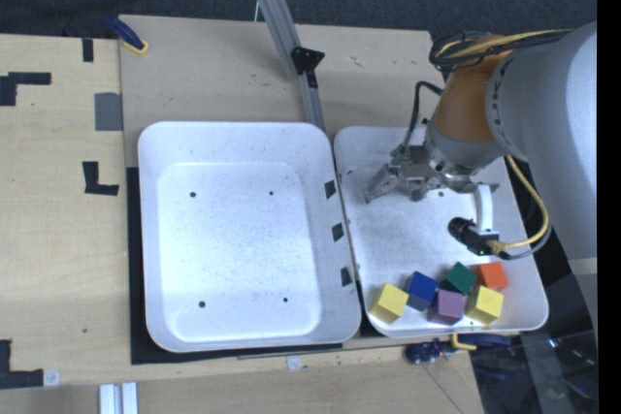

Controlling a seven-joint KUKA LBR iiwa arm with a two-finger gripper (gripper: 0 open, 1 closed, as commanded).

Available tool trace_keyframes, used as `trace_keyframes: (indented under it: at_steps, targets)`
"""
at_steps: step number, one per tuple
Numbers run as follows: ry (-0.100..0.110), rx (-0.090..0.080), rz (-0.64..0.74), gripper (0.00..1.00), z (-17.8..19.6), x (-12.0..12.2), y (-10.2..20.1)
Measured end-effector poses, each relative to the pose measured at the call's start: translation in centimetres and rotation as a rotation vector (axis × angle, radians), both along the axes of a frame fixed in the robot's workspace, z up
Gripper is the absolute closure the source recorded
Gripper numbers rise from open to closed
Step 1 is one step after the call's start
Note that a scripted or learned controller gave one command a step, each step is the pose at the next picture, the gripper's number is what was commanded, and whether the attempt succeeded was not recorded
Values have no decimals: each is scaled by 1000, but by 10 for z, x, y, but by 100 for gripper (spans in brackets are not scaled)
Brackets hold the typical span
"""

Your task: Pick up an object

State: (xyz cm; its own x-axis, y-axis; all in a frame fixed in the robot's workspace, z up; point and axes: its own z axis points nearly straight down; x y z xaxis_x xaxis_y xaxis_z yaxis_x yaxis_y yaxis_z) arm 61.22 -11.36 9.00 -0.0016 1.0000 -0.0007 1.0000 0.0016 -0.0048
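The grey arm with its orange band (464,107) reaches in from the right and hangs over the upper part of the right bin (388,238), its gripper (393,181) pointing toward the bin's left wall. The fingers look spread, one thin finger (376,189) slanting out to the lower left, though the view of the tips is small and the other finger is hard to make out; nothing sits between them, and the bin floor beneath is bare white. The task's objects are a cluster of small cubes gathered along the near edge of the right bin, well apart from the gripper: a yellow cube (390,302) at the left end, a blue cube (422,289) just beside it, a purple cube (449,305) next along, a green cube (461,277) behind the purple one, an orange cube (493,275) to the right of the green, and a second yellow cube (487,304) at the right end in front of the orange. They stand close together, several of them touching or nearly so. A black cable connector (473,236) hangs from the arm above the cubes. The left bin (233,136) sits edge to edge with the right one on the wooden bench (58,238). A grey metal strut (275,0) slants down from the top toward the gap between the bins.
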Motion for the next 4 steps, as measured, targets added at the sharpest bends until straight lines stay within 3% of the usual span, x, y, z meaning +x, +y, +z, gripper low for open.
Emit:
trace_keyframes:
  at_steps: [1,3,4]
  targets:
    - [-2,2,1,100,11,0,1]
    - [-11,0,0,100,138,-2,3]
    - [-5,1,0,100,144,-1,4]
